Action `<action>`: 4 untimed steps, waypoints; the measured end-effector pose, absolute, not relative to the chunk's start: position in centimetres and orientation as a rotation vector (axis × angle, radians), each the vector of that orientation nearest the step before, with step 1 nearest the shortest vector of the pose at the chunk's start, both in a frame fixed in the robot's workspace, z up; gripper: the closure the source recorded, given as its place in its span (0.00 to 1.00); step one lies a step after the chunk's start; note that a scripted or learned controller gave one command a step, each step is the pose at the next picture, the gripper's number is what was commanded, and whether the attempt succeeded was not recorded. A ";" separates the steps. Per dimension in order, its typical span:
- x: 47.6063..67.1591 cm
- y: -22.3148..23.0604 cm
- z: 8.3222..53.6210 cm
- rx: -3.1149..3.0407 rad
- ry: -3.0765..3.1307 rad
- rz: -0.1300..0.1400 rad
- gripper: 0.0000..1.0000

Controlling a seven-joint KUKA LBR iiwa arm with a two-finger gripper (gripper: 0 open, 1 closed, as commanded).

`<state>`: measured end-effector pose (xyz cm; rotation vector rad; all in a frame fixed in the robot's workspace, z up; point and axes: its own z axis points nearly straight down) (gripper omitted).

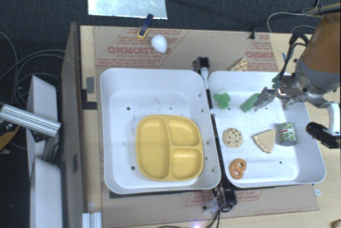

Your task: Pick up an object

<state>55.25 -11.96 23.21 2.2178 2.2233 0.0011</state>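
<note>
Underneath everything, the worktop (176, 46) is brown printed cardboard, and dark carpet surrounds it. Two white bins sit side by side: the left bin (114, 88) holds a yellow divided plate (169, 147), while the right bin (309, 168) holds a green leafy toy (221, 99), a green block (249, 103), a cookie (232, 137), a sandwich wedge (265, 141), a small can (287, 133) and a pretzel (237, 168). Its claw (265, 99) hovers right beside the green block; whether its fingers are parted or closed, I cannot tell. A white egg (159, 43) lies on the cardboard behind the bins.
</note>
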 end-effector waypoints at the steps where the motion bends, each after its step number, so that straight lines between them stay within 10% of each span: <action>1: 51.6 -14.5 10.1 2.227 2.221 -0.009 0.00; 2: 50.2 -18.5 8.6 2.218 2.239 0.022 0.00; 3: 50.3 -18.2 9.7 2.214 2.242 0.023 1.00; 4: 53.0 -13.7 10.9 2.210 2.231 0.004 1.00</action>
